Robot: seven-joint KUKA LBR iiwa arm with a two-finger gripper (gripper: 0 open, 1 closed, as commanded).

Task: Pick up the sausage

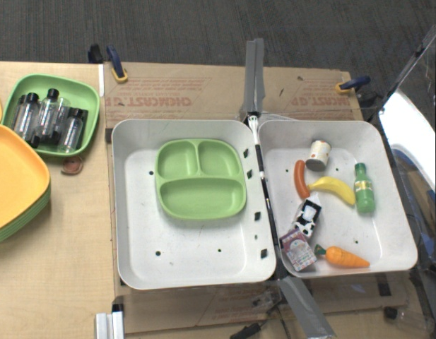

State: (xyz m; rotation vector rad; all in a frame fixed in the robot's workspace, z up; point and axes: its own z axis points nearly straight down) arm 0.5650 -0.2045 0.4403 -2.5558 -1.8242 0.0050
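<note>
Untouched, your sausage point(301, 179) lies lengthwise near-to-far in the right bin point(394, 189), just left of the banana point(333, 188).

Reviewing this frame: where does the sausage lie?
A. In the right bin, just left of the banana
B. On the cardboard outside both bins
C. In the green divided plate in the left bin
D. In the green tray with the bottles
A: the sausage lies on the floor of the right bin, close beside the left end of the banana.
</note>
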